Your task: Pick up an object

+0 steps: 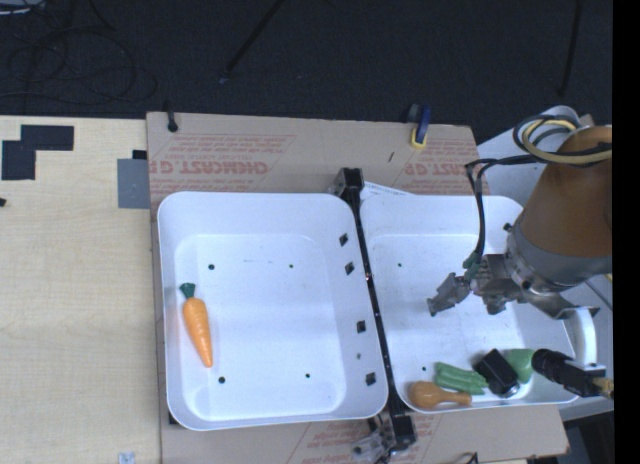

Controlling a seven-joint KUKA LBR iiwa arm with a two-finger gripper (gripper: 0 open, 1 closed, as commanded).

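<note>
My gripper (447, 297) hangs over the middle of the right bin (420, 222), reaching in from the right. Nothing shows in its grasp. Along this bin's near edge lie a green pod-like toy (460, 378), a tan pear-shaped toy (437, 395), a small black block (497, 370) and a rounded green piece (521, 362). They lie below and to the right of the gripper, apart from it. An orange carrot (197, 328) with a green top lies alone at the left side of the left bin (250, 222).
A black divider rail (362, 282) runs between the two bins. Both bins rest on a cardboard sheet (300, 152) that has a blue and yellow clamp (419, 124) at its far edge. The wooden benchtop (70, 302) stretches to the left.
</note>
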